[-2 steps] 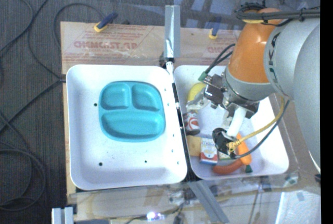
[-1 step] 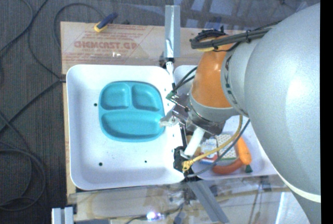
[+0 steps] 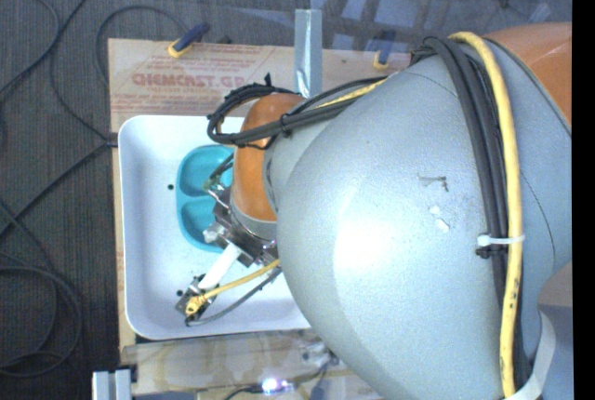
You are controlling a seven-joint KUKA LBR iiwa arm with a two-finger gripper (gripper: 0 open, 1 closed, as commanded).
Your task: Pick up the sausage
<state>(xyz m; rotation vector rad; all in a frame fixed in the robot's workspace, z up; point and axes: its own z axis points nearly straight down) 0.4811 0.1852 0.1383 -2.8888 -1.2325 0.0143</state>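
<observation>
A white bin (image 3: 149, 296) is taken as the landmark. Its right part is covered by the grey arm (image 3: 400, 231), which is reached in over the bin's right side and by which much of the view is blocked. The orange band (image 3: 251, 166) is seen above the bin's middle, and the gripper (image 3: 223, 220) is held low inside the bin, just beneath that band. Whether the gripper is spread or pressed together cannot be told, as it is hidden by the wrist. A teal moulded thing (image 3: 200, 198) is lain in the bin's middle, right beside the gripper and partly overlapped by it. Where the sausage lies cannot be told. The bin is borne by a wooden board (image 3: 186, 77) with red lettering, to whose far edge a yellow-and-blue clamp (image 3: 186, 40) is fixed.
</observation>
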